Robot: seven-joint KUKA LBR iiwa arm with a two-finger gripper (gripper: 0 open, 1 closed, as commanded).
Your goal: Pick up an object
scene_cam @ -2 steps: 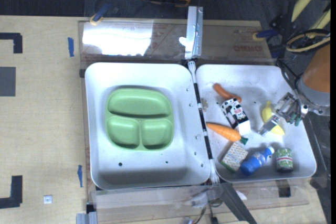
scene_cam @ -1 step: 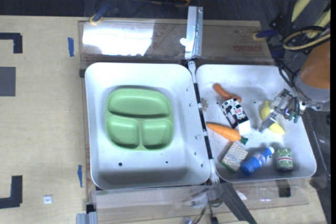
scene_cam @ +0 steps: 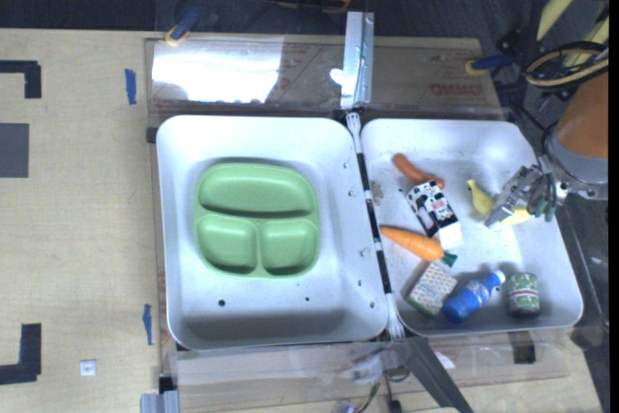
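Note:
The right bin (scene_cam: pixel 553 251) holds several small items. A yellow banana-like piece (scene_cam: pixel 479 197) lies near its right side. My gripper (scene_cam: pixel 522 198) hangs just right of that piece, low over the bin, with a bit of yellow showing under it. Whether it touches the yellow piece is unclear. Left of it stands a cow-patterned carton (scene_cam: pixel 432 208), with an orange carrot (scene_cam: pixel 413 243) below and a small orange sausage shape (scene_cam: pixel 414 169) above.
Along the right bin's front edge lie a cracker box (scene_cam: pixel 430 286), a blue bottle (scene_cam: pixel 472 296) and a green can (scene_cam: pixel 523 293). The left bin (scene_cam: pixel 174 237) holds a green divided plate (scene_cam: pixel 257 216). A metal divider (scene_cam: pixel 370 208) separates the bins.

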